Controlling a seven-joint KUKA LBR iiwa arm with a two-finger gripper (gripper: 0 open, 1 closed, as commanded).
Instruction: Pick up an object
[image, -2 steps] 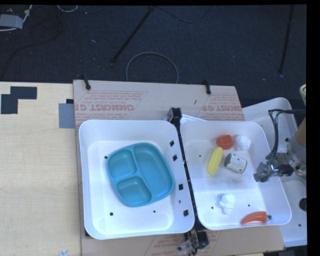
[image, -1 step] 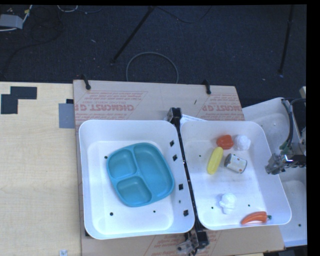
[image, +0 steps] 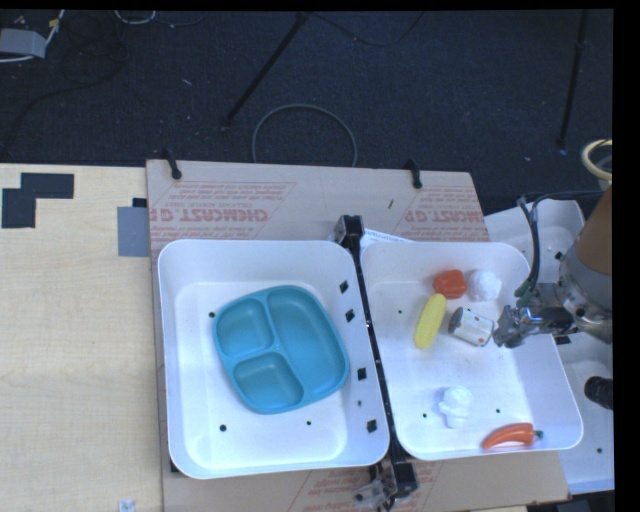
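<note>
In the right bin (image: 560, 400) lie a yellow banana-shaped piece (image: 430, 320), a red-orange piece (image: 450, 283), a white lump (image: 486, 284), a small white and grey block (image: 471, 326), a small white figure (image: 455, 404) and an orange curved piece (image: 509, 436). My gripper (image: 512, 328) sits low at the bin's right side, just right of the white and grey block and very close to it. Whether it touches the block is unclear.
The left bin (image: 190, 400) holds a blue divided plate (image: 280, 348). A black divider (image: 365, 340) runs between the bins. The arm (image: 590, 280) enters over the right bin's right wall. Cardboard lies under both bins.
</note>
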